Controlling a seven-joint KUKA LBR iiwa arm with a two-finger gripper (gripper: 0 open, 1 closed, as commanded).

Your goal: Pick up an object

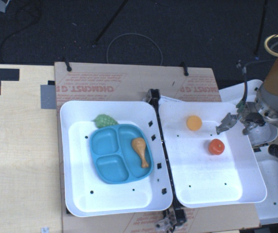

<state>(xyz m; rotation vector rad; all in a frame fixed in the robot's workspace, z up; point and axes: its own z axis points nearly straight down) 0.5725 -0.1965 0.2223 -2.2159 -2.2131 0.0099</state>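
Note:
In the right bin (212, 188) lie an orange ball (194, 123) and a red tomato-like object (217, 146) with a green top. My gripper (237, 126) hangs over that bin's upper right part, reaching in from the right. It stands open with nothing between its fingers. The tomato is just below and left of the gripper, apart from it. The orange ball is farther to the left.
The left bin (80, 188) holds a blue compartment plate (111, 169) with a toy chicken drumstick (140, 151) in its right compartment. A green leafy toy (105, 121) lies above the plate. A black divider (161, 149) runs between the bins.

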